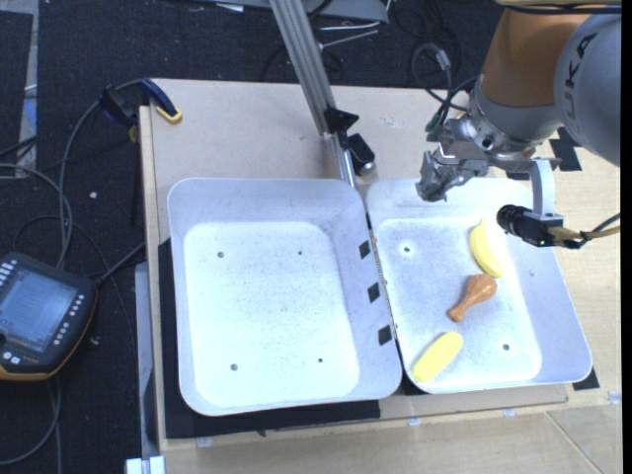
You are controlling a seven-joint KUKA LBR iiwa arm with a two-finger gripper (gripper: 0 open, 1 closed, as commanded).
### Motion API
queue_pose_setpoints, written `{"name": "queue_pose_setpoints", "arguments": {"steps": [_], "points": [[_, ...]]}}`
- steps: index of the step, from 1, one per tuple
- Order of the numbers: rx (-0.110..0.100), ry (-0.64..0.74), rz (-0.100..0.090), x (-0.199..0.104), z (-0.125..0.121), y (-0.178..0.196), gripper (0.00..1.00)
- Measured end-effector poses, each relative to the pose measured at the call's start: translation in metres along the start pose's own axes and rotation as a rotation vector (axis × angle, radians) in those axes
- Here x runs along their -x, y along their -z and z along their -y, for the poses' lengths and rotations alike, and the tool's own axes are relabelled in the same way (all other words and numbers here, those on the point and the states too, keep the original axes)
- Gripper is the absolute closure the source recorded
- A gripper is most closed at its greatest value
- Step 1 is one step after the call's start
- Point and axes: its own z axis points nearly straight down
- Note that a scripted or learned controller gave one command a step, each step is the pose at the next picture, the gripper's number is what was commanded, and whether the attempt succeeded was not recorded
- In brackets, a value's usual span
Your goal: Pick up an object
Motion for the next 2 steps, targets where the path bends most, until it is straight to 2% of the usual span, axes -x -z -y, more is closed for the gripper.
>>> {"name": "queue_pose_setpoints", "arguments": {"steps": [1,2], "points": [[-0.002,0.0,0.0,-0.055,-0.011,-0.021,1.0],[0.0,0.0,0.0,-0.109,-0.02,-0.02,1.0]]}}
